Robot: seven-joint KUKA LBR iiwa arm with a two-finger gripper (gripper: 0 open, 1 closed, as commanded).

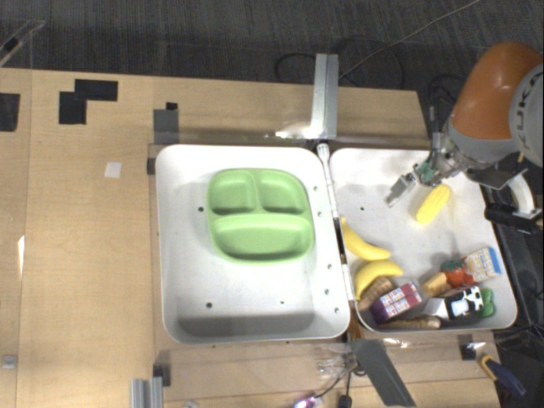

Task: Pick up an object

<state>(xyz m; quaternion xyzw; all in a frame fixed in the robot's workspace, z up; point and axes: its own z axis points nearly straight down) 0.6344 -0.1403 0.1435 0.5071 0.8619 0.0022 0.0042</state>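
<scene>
From the overhead camera, two shallow white plastic bins sit side by side on a pale wooden bench. The left bin holds a light green, rounded-rectangle plastic tray with three moulded compartments, lying flat near the bin's centre. In the right bin, the grey arm with its glossy orange band enters from three o'clock, and its slim metal two-finger gripper hangs over the bin's upper half, pointing toward eight o'clock; whether its fingers are parted or closed, I cannot tell, and nothing shows between them. A small yellow corn cob, bumpy and cylindrical, lies tilted just beside the gripper at its four o'clock. Two smooth curved yellow bananas rest against the bin's left wall at seven o'clock. Along the bin's six o'clock edge lies a cluster of small toy groceries: a purple carton, a brown stick-like piece, a red-and-orange piece, a pale box and a black-and-white carton
</scene>
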